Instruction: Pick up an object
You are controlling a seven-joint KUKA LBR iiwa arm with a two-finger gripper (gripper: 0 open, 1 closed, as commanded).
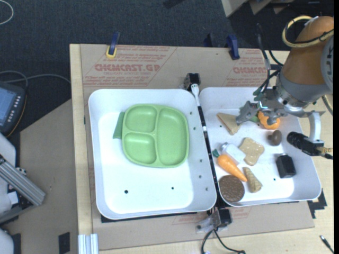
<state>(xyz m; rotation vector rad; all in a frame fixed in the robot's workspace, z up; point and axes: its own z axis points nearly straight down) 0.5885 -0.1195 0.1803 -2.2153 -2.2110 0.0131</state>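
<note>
Across the table (85, 67), the claw (263, 112) is lowered over an orange object (270, 121); finger state cannot be told, and no lift is shown.

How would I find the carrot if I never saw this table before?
Look in the right bin, the one full of small things. Near its left wall lies the carrot, slanting toward the round brown cookie. It is the only long, pointed, bright orange piece, with a green tip.

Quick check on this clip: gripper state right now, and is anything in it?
Gripper: low in the right bin, right at the orange object; open or closed, holding or not, cannot be told.
</note>
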